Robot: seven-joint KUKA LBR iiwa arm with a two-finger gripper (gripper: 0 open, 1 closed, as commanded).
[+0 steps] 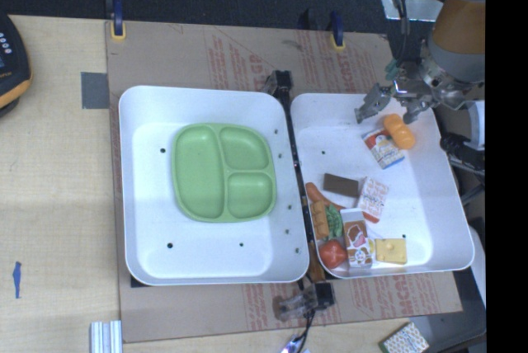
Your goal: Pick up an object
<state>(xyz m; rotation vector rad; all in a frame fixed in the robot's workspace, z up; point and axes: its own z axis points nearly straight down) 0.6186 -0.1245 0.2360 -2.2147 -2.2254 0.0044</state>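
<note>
Gripper (394,101) over the far edge of the right bin (429,178), near the table's far right corner, fingers (371,105) spread apart with nothing between them. Right bin contents: orange ball (398,131) and small red-and-white packet (382,149) just beside the gripper; brown block (341,185), white card (374,199), carrot (316,199), tomato (332,252) and cheese wedge (390,251) clustered toward its near left corner. Left bin (148,203): green divided plate (223,171), centred.
</note>
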